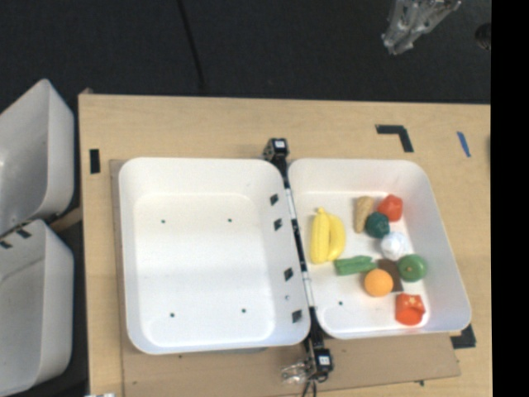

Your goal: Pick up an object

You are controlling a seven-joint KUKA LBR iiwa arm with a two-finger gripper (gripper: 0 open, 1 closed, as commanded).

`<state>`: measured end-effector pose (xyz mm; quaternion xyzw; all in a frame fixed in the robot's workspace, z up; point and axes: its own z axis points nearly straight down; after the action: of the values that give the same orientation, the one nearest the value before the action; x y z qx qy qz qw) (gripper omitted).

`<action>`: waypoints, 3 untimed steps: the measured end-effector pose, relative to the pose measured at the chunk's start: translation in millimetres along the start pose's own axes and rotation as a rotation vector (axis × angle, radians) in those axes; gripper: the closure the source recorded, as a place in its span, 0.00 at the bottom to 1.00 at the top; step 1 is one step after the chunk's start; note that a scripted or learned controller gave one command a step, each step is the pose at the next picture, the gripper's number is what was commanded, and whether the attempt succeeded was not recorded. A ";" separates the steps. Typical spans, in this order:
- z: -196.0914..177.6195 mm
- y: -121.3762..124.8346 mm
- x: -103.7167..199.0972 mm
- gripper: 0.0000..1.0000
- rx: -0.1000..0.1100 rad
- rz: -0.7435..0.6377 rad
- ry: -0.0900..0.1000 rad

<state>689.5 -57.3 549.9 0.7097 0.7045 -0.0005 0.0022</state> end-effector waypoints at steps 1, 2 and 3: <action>0.7 0.4 -46.3 1.00 0.000 -0.003 0.001; 2.2 -0.1 -162.3 1.00 0.001 0.003 -0.001; 1.6 -7.2 -173.3 1.00 0.003 -0.004 0.001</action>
<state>681.0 -230.5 549.0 0.7082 0.7060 -0.0013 0.0009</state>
